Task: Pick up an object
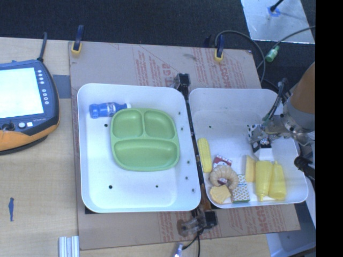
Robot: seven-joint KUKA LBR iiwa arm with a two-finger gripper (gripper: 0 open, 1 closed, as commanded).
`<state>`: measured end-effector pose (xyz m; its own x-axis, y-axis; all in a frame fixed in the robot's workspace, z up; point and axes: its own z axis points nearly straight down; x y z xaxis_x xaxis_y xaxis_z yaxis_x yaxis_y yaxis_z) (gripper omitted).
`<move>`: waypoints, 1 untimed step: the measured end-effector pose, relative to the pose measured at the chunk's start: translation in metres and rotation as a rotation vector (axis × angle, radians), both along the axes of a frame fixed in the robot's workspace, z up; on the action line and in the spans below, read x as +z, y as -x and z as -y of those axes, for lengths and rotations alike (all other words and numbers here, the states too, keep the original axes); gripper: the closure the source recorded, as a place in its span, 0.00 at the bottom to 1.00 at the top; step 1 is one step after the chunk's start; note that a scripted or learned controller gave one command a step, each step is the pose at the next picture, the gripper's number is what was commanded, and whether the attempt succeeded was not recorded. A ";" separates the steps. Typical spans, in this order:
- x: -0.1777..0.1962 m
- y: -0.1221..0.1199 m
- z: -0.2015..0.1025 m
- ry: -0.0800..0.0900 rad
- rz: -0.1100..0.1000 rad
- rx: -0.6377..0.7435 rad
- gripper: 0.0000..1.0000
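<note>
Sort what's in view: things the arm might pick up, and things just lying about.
Pickable:
hand
corn cob
pretzel
yellow pieces
blue bottle
green divided plate

Lying about:
control tablet
clamps
cables

Dark carpet floor [134,9] behind a pale wooden bench [37,186]

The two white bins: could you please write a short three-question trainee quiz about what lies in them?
1. True or false: the green divided plate lies in the left bin.
2. Which bin holds the blue bottle: A left, B right?
3. Fill in: the corn cob lies in the ____ bin, where the end effector hovers.

Key: 1 true; 2 A; 3 right.
</note>
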<state>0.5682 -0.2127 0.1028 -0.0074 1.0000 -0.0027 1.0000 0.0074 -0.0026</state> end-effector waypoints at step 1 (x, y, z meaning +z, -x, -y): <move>-0.010 -0.018 -0.083 -0.002 0.003 0.000 1.00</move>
<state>0.5859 -0.1296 0.0932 -0.0074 1.0000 -0.0004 1.0000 0.0074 0.0000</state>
